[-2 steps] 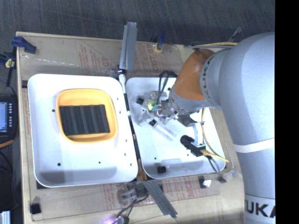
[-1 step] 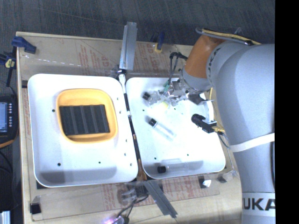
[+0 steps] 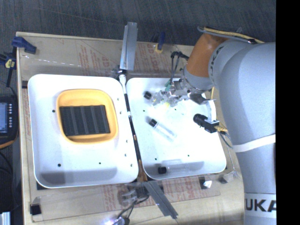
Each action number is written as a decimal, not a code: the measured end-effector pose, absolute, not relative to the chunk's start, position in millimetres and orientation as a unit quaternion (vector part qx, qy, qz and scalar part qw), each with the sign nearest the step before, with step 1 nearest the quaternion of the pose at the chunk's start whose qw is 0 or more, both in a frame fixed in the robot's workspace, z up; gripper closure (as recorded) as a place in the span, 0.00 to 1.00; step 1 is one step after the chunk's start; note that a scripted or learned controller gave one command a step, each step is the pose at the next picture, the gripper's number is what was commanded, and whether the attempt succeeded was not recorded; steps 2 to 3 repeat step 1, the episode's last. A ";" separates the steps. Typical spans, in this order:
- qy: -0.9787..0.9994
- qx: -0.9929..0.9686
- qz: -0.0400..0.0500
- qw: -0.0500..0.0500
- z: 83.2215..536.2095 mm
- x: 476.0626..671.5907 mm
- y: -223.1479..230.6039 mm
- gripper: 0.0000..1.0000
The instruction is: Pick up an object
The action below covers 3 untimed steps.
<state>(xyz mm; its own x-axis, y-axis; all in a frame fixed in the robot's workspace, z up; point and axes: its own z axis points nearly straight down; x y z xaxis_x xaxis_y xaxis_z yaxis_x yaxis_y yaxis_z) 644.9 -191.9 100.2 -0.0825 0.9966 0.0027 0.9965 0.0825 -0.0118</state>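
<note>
- One claw (image 3: 171, 96) low at right bin's (image 3: 206, 165) far edge, grip state can't tell.
- Clear syringe-like tube with black cap (image 3: 160, 128) mid-bin, near claw, apart.
- Small black piece (image 3: 147, 95) just beside claw.
- Left bin (image 3: 42, 168) holds yellow tray (image 3: 86, 115).

White bins (image 3: 47, 172), orange tray (image 3: 84, 97) with black ribbed insert (image 3: 84, 120)
</note>
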 end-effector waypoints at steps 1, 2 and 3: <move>-0.705 -0.709 0.001 0.001 209.9 652.2 -172.0 1.00; -0.705 -0.709 0.001 0.001 209.9 652.2 -172.0 1.00; -0.705 -0.709 0.001 0.001 209.9 652.2 -172.0 1.00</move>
